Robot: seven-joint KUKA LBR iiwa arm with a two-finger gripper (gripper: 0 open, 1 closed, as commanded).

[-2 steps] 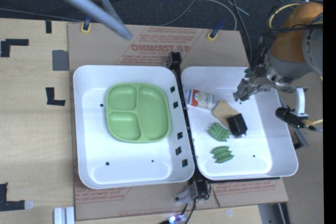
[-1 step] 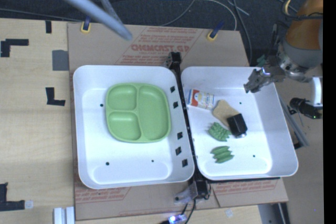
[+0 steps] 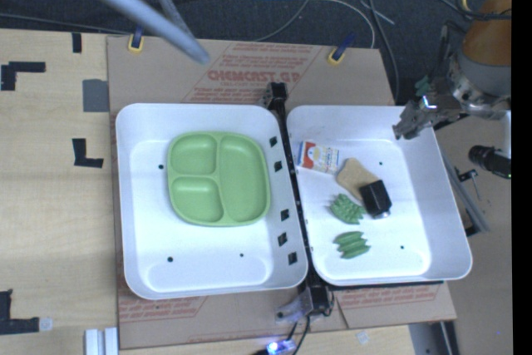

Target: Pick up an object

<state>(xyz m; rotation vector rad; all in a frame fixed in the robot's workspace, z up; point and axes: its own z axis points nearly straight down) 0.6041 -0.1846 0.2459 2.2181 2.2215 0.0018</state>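
Cardboard-topped bench, glossy white bins (image 3: 133, 179), sectioned green plate (image 3: 219, 179), pincer (image 3: 409, 125) state unclear

Right bin (image 3: 432, 204): items bunch at centre-left (carton (image 3: 319, 156), tan block (image 3: 353, 174), black block (image 3: 375, 199), two green pieces (image 3: 347, 209)), right half open floor. Left bin (image 3: 137, 204): green plate (image 3: 219, 178) fills the middle, bare strip along the near wall.

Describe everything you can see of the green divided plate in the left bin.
The green divided plate is pale green, looks like smooth plastic, and is roughly square with rounded corners. Raised ridges split it into three compartments: two smaller ones on its left, one larger on its right. It lies flat, face up, on the floor of the left bin, slightly rotated, apart from the walls.
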